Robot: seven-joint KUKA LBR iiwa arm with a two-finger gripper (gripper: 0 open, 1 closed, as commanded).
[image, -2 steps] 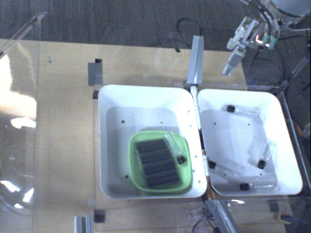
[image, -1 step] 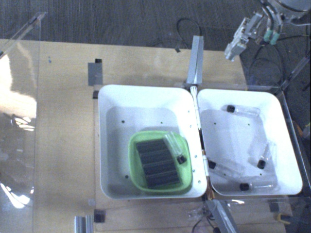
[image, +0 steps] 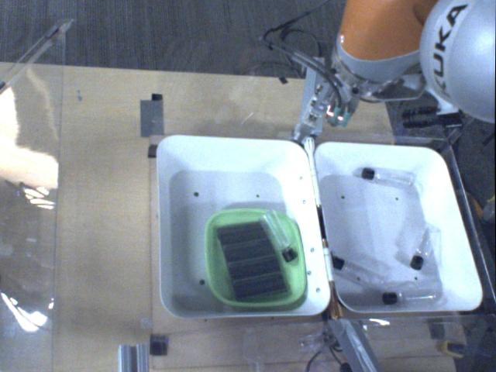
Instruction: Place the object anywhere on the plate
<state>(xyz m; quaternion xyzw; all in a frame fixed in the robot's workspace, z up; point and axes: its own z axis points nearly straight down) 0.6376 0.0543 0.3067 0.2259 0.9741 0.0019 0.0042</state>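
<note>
A green plate (image: 211, 242) sits in the left bin (image: 174, 208), toward its front. A dark grey ridged block (image: 249, 260) lies along the middle of the plate. A clear tube with a black cap (image: 282, 239) rests on the plate's right side, beside the block. My gripper (image: 308, 130) hangs high over the back rim where the two bins meet, well away from the plate, and I see nothing in it.
The right bin (image: 457, 231) holds several clear tubes with black caps: one at the back (image: 384, 177), one at the right (image: 421, 250), others near the front (image: 368, 270). The arm's orange wrist (image: 380, 14) looms over the back right.
</note>
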